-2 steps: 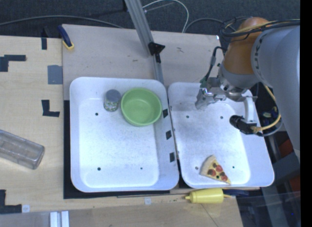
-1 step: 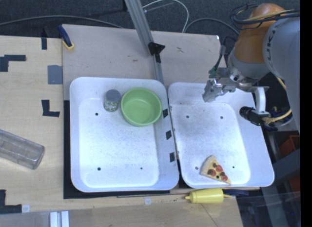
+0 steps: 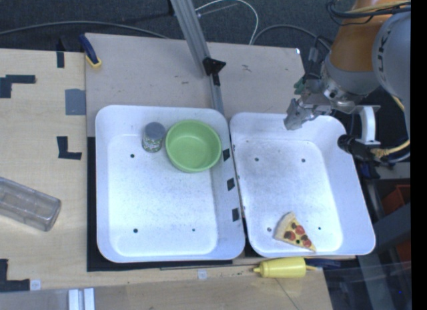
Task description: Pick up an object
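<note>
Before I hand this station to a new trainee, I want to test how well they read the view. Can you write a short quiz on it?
1. True or false: the green plastic bowl sits in the left white bin.
2. Which item lies in the right white bin? A) the small grey-lidded jar B) the toy pizza slice C) the yellow squeeze bottle
3. Fill in: the gripper is over the right bin's ____ rim.

Key: 1 true; 2 B; 3 far.
</note>
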Robot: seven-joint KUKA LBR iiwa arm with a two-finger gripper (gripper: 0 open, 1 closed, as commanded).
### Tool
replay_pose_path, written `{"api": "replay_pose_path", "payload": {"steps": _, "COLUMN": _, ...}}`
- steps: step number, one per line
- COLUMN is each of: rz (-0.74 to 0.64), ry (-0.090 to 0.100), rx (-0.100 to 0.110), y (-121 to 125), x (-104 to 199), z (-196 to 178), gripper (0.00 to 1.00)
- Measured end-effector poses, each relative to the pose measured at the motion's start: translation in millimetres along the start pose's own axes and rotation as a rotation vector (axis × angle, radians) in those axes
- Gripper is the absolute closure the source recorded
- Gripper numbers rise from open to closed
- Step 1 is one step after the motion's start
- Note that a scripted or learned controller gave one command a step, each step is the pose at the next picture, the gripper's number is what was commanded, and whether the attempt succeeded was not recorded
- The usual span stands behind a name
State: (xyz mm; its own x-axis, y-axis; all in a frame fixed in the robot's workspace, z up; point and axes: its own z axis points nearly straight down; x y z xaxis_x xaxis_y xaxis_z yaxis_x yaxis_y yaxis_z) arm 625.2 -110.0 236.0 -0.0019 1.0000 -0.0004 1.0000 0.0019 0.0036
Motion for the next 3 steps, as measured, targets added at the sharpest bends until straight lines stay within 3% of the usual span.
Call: {"api": "replay_pose_path", "payload": {"steps": 3, "rz": -0.005, "ry": 0.002, "rx": 0.004, "y": 32, "x": 161, "z": -2, "gripper": 1.0}}
